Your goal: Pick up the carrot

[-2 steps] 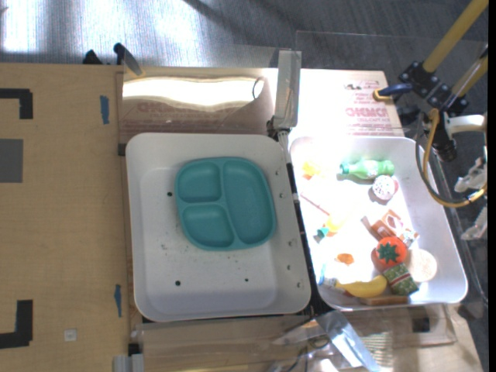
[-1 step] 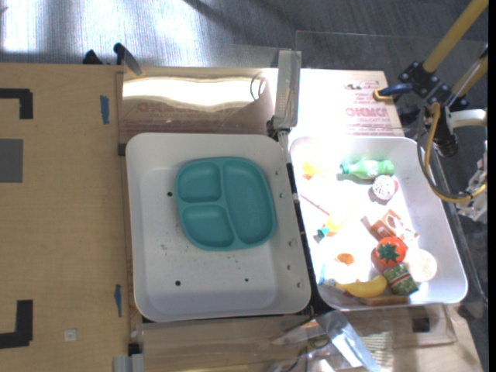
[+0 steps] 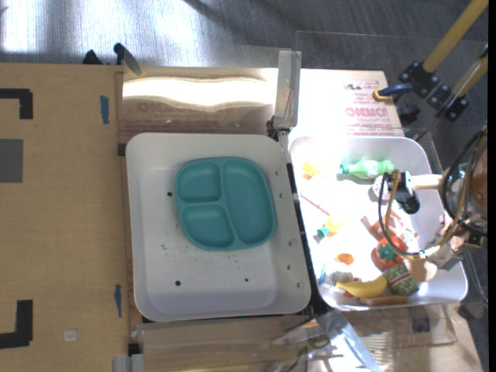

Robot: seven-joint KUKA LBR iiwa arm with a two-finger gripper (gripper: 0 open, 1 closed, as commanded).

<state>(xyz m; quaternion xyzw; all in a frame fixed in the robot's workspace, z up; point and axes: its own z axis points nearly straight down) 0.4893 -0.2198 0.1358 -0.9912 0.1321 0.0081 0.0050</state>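
Note:
A small orange piece that looks like the carrot point(image 3: 344, 259) lies in the right bin point(image 3: 310, 208), left of a cluster of toy food. My gripper point(image 3: 422, 263) hangs low over the bin's front right corner, beside a red item point(image 3: 384, 252) and a green and red item point(image 3: 400, 279). It is a short way right of the carrot and apart from it. Nothing shows clearly in its grasp.
A yellow banana point(image 3: 363, 287) lies along the right bin's front wall. A green bottle point(image 3: 366, 167) and a small yellow piece point(image 3: 310, 170) lie at the back. The left bin point(image 3: 147, 208) holds a teal divided plate point(image 3: 225, 202).

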